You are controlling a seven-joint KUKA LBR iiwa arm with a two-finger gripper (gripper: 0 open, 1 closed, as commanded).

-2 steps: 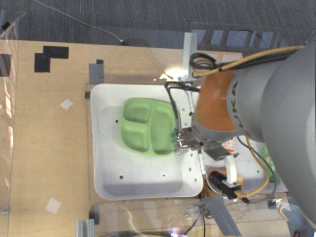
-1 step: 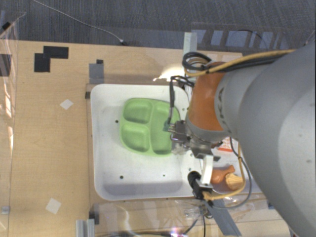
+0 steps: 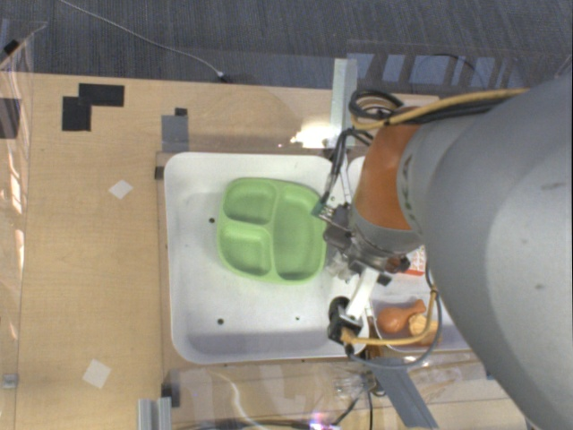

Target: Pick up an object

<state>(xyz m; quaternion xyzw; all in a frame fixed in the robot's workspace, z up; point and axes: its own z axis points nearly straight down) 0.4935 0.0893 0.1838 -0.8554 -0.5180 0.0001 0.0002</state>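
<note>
The gripper hangs at the white bin's three o'clock edge; open or closed, I cannot tell. A green plate lies at its nine o'clock.

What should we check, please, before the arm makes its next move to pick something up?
1. Green divided plate lies flat in the left bin, in full sight: ok.
2. Plate's left and lower rims stand apart from the bin walls: ok.
3. Orange-brown object is in clear sight as a target: not ok, the arm and a cable cover part of it.
4. Red-and-white item can be identified: cannot tell, mostly hidden by the arm.
5. Gripper height above the plate's right rim: cannot tell.
</note>
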